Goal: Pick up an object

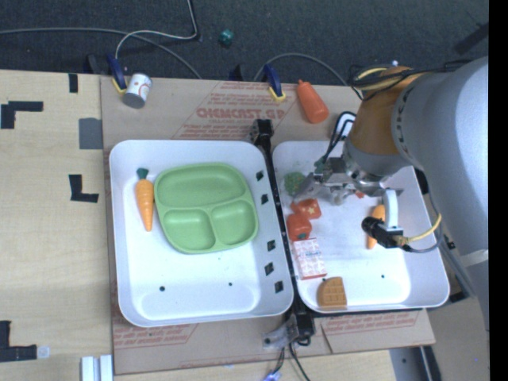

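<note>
Gripper [337,182] hung low over right bin [413,292], poised by green piece [295,182] | grip: couldn't tell, nothing visibly held | red pieces [302,217] and packet [308,258] crowded the left wall, likely awkward | carrot [144,201] beside green plate [208,206] in left bin [190,300]

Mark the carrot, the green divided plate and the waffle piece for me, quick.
carrot [144,202]: camera view, middle of its orange body, left bin.
green divided plate [200,187]: camera view, floor of its large upper compartment.
waffle piece [332,292]: camera view, centre of its top face, right bin.
</note>
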`<act>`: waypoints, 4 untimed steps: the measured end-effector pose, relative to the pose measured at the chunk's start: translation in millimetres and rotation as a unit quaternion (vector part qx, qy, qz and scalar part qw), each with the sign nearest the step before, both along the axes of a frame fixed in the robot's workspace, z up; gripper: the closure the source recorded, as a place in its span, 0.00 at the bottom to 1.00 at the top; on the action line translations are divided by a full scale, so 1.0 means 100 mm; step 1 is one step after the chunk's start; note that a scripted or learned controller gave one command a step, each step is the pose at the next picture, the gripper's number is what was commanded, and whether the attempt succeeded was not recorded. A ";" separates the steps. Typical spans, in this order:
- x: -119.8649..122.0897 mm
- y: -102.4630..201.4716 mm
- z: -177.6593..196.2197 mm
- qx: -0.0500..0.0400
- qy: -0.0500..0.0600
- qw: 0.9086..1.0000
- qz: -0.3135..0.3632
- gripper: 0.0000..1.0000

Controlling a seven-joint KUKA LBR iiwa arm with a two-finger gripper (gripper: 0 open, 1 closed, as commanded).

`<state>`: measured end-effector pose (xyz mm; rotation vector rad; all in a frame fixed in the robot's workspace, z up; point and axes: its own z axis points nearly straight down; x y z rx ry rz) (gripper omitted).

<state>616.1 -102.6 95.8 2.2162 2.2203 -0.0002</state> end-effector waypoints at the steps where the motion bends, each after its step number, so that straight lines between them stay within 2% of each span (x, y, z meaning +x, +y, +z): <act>1: 0.49 0.04 -0.10 0.002 0.000 1.000 0.000 0.00; 4: 0.50 0.07 -0.11 0.000 0.001 1.000 -0.001 0.00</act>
